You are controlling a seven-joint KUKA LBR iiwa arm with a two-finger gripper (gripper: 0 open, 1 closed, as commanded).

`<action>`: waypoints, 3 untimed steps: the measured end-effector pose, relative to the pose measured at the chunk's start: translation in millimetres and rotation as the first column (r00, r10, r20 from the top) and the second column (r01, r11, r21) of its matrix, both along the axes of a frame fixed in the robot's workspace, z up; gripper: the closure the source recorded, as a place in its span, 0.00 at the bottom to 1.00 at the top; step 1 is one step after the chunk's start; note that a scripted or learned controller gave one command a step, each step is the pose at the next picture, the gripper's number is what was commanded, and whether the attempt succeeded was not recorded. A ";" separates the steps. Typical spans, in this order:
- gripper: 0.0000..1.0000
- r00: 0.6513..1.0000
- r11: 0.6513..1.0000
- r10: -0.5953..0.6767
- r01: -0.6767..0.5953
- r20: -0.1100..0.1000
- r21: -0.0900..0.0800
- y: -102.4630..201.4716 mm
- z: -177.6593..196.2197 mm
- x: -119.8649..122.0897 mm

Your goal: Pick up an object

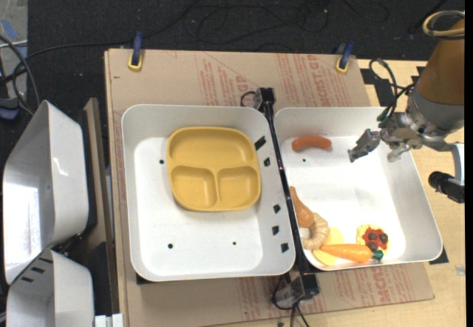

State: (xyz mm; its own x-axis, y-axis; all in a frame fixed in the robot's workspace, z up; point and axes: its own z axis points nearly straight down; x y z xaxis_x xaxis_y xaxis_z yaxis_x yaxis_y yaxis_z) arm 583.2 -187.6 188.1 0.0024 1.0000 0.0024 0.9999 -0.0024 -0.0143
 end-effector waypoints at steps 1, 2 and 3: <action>0.00 1.000 1.000 0.003 -0.003 0.015 -0.003 0.6 8.9 3.3; 0.00 1.000 1.000 0.001 -0.001 0.011 -0.002 -5.0 -37.2 -1.8; 0.00 1.000 1.000 0.001 -0.001 0.012 -0.002 -4.5 -89.9 -1.9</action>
State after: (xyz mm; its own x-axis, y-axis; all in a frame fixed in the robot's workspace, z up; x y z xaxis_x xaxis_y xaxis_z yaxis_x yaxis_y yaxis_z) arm 581.3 -192.1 98.2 0.0013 1.0000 0.0001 1.0000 -0.0013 -0.0021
